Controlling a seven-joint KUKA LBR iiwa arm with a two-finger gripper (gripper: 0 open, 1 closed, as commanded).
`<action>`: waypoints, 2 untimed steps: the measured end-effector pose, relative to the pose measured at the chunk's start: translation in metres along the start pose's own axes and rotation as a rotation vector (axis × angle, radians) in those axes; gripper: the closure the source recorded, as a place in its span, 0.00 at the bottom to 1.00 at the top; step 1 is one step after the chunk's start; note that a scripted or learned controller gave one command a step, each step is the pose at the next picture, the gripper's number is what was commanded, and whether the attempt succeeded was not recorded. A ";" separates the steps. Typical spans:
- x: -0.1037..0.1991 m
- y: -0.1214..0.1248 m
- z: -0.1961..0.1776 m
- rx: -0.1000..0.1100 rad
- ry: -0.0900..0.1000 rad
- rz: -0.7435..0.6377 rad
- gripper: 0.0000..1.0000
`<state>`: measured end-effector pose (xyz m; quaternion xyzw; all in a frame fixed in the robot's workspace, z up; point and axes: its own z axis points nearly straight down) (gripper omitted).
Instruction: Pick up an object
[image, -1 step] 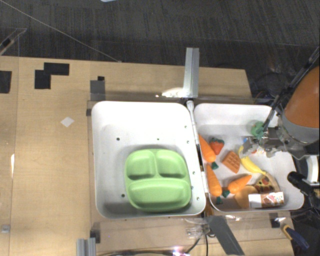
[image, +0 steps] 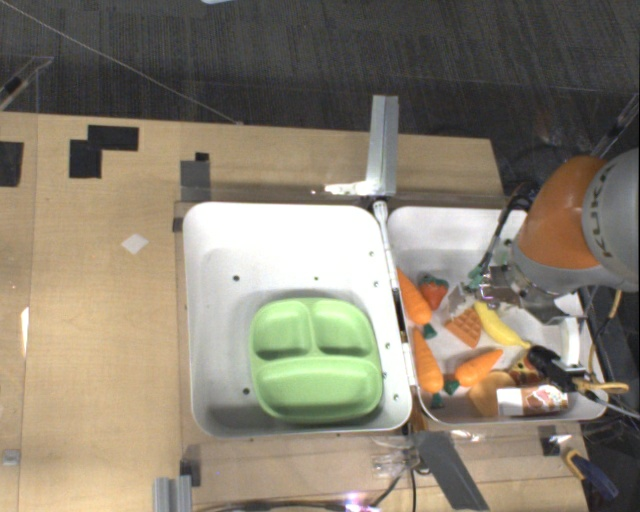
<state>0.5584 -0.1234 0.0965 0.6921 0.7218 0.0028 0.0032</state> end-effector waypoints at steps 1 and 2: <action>0.001 0.002 -0.011 -0.005 0.000 -0.001 1.00; 0.088 0.024 -0.113 0.002 0.002 -0.080 1.00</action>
